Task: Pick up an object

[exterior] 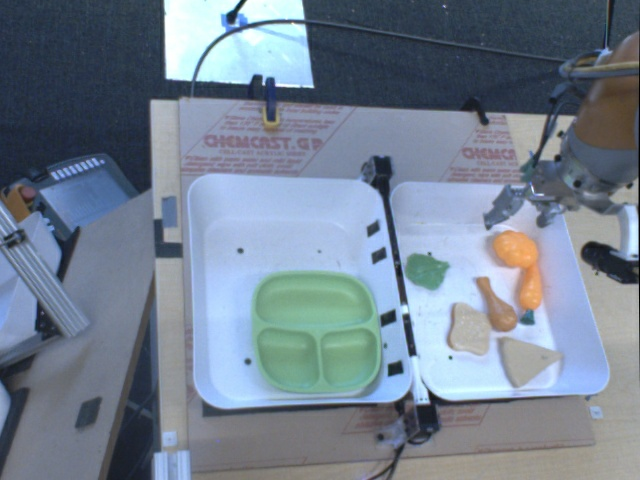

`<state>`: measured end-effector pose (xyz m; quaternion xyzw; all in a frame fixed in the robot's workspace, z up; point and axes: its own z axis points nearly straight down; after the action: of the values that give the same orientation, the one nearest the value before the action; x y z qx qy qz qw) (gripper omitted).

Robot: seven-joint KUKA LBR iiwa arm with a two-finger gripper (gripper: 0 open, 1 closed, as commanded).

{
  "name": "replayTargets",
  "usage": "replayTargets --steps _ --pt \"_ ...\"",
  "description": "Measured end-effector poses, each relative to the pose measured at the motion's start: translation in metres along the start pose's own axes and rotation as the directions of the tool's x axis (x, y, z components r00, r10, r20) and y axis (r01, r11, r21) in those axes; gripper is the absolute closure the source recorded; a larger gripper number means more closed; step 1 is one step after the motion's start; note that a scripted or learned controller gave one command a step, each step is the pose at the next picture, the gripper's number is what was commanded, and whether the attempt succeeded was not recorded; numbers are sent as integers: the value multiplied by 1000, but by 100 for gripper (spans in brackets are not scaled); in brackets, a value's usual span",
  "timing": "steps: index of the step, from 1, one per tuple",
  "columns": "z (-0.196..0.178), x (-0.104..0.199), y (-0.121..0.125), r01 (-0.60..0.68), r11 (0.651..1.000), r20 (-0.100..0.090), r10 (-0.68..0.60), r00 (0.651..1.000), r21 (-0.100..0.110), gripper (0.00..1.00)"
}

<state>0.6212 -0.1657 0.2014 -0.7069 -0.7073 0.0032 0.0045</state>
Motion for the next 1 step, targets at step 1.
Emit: replayTargets --steps 1 --pt "-7 0 3 3 1000 2 -3 1000 -12 0"
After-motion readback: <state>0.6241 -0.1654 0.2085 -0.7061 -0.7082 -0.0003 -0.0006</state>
